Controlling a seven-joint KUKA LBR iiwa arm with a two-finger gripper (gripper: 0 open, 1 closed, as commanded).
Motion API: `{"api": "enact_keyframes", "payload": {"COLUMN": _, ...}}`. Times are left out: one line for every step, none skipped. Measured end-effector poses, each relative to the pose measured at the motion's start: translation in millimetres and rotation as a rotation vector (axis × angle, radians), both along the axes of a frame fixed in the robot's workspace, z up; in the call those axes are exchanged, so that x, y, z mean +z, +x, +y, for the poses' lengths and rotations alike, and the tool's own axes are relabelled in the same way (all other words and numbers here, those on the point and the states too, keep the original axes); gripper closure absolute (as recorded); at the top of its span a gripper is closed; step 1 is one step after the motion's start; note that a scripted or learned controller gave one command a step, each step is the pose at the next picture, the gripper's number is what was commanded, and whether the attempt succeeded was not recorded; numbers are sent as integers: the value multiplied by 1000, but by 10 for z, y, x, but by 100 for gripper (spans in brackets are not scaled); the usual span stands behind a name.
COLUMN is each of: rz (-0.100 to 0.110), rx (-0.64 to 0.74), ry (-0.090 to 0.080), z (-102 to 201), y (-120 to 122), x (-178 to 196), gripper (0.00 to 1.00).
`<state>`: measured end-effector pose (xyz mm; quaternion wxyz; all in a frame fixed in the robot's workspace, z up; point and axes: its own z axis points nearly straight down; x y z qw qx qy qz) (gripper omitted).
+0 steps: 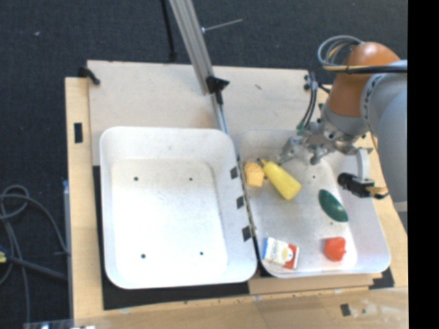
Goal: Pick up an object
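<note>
1. Objects for picking lay in the right bin (357, 262): a yellow bottle (282, 180) on its side near the bin's middle, a small yellow block (254, 174) touching the bottle's upper-left end, a dark green oval piece (333, 205) to the right, a red piece (335, 249) below it near the front wall, and a red-and-white carton (281, 253) at the front-left corner.
2. Left bin (171, 208): white, shallow, set just beside the right bin.
3. Gripper (302, 149): stood over the back part of the right bin, above and to the right of the yellow bottle, apart from it. Nothing was seen between its fingers; whether they were apart or together could not be told.
4. Arm (357, 81): grey with an orange band, reached in from the right.
5. Bench (151, 94): light board under both bins, with a metal rail (192, 33) slanting across its back.
</note>
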<state>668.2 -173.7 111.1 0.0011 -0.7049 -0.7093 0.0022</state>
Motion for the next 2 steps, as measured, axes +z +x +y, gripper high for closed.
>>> {"api": "enact_keyframes", "payload": {"rz": -10, "rx": 1, "ry": -3, "z": -12, "y": 28, "x": 167, "gripper": 100}}
{"api": "enact_keyframes", "payload": {"rz": -13, "rx": -1, "ry": -1, "z": -28, "y": 88, "x": 818, "gripper": 100}}
